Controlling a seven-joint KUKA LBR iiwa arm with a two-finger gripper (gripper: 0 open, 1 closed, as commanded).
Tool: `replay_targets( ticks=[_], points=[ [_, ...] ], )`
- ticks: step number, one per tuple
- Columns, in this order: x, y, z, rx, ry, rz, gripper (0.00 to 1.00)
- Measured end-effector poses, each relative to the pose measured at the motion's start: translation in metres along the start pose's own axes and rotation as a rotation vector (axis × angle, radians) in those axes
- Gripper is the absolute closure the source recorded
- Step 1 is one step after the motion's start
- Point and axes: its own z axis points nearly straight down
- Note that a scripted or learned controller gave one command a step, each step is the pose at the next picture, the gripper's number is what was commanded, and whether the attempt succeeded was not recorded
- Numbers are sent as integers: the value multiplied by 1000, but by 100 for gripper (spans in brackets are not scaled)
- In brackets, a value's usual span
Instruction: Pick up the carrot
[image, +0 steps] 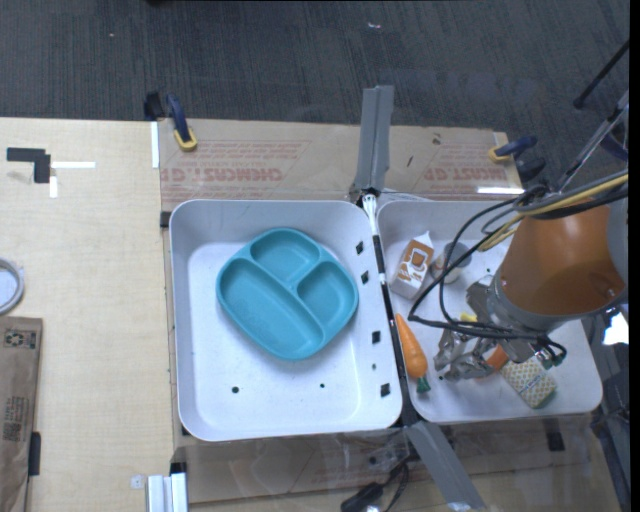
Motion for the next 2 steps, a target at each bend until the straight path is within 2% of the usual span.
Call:
replay_targets(
  ticks=[1,2],
  points=[
    [-18,13,-93,3,-2,214,100],
    [-20,11,-94,3,-3,243,100]
  ],
)
